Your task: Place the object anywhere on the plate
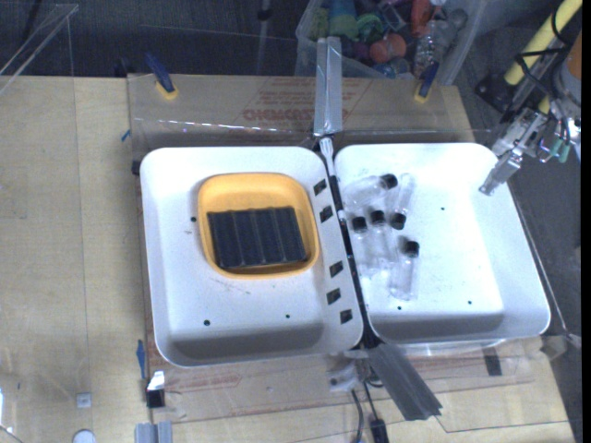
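A yellow plate [214, 195] sits in the left bin [171, 275]. On it lies a flat black ridged object [257, 236], square to the plate and covering most of its floor. My gripper [495, 180] hangs at the far right rim of the right bin [499, 275], well away from the plate. It points down and to the left, with nothing visible in it.
Several small clear bottles with black caps [388, 233] lie clustered in the left half of the right bin, close to the divider [334, 238]. A clear box of colourful toys [388, 12] stands behind the bins.
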`<state>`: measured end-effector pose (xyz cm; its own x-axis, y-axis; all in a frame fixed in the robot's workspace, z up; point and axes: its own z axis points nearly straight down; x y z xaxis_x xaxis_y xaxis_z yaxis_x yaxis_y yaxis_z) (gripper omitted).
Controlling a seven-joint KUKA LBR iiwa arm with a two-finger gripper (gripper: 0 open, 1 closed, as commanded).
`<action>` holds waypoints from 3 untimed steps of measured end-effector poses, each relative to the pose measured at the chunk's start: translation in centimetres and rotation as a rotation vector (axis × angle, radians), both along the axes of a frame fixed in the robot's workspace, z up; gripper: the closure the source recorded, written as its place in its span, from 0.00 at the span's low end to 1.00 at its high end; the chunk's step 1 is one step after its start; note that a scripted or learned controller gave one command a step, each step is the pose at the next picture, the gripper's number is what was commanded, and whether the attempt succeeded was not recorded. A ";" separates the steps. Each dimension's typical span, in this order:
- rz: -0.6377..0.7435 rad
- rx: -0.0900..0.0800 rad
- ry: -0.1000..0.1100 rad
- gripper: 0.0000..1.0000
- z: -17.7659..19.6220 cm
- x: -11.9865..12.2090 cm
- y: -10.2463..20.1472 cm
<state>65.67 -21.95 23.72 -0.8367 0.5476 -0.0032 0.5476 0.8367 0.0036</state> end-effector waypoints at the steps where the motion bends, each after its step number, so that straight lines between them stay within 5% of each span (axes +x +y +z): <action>1: 0.296 -0.004 -0.005 0.00 1.0 0.4 -0.1; 2: 0.340 -0.003 -0.001 0.00 1.3 -0.3 0.0; 3: 0.539 -0.005 -0.004 0.00 0.8 0.2 -0.1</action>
<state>65.86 -22.02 24.51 -0.9992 0.0402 -0.0083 0.0402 0.9992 0.0005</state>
